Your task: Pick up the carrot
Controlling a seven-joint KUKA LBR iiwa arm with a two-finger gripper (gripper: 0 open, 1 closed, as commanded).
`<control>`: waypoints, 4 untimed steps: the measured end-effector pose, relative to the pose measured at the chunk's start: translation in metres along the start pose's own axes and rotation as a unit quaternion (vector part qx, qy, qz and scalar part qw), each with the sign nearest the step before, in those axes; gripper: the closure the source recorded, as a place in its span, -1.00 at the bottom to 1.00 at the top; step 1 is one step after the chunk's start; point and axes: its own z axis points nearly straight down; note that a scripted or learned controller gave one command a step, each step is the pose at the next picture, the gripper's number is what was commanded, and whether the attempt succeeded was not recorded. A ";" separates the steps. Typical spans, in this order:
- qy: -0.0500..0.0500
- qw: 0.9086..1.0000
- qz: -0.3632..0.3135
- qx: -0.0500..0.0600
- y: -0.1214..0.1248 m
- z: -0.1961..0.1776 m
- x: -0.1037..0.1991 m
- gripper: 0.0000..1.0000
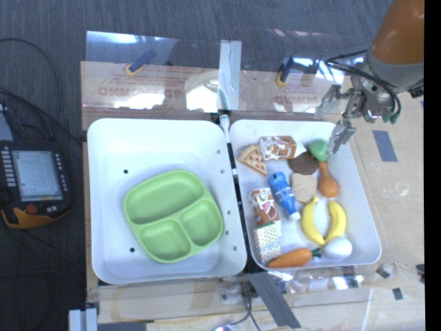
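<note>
Orange carrot [291, 257]: lying at the right bin's [365, 205] front edge.
Pincer [340, 138]: near far corner; grip state unclear.

Two white bins sit side by side on the counter: the left bin [110, 143] and the right bin [365, 205]. The left bin holds one green divided plate [173, 216]. The right bin holds one carrot [293, 257], two bananas [324, 221], one white egg [337, 247], one blue bottle [282, 193], one waffle wedge [252, 160], one chicken drumstick [326, 181], one brown cookie [303, 163], one slice of bread [304, 185], one green piece [318, 149] and three small printed boxes [264, 205]. One arm carries one tool [340, 138].
</note>
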 end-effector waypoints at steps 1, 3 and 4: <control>-0.005 0.997 0.071 0.000 -0.026 0.140 0.013 -1.00; -0.017 0.994 -0.108 0.004 0.000 0.141 0.090 -1.00; -0.014 0.950 -0.311 0.008 0.043 0.140 0.099 -1.00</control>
